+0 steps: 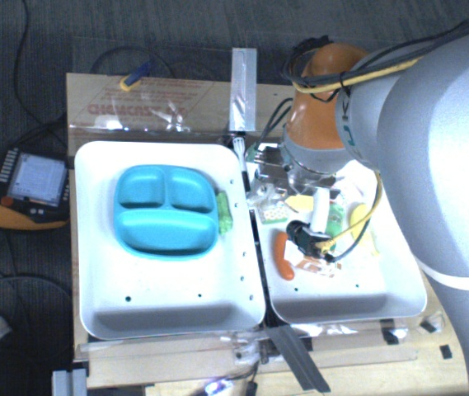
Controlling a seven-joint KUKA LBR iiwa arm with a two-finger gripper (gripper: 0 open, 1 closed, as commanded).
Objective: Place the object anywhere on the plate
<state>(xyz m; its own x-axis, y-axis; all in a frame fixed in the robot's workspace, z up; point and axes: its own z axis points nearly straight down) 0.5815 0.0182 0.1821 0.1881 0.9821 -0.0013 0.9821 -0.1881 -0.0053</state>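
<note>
**A robot lab, by every sign**

This is a test rig in a lab, not a home or kitchen. A big grey industrial arm [432,139] with an orange band reaches in from the right over two shallow white bins [168,304] set side by side on a desk [160,97] topped with taped cardboard. Loose black cables [3,7] trail across dark carpet [20,304]. On the floor to the left lies a handheld control pendant [26,186] with a lit screen.
</note>
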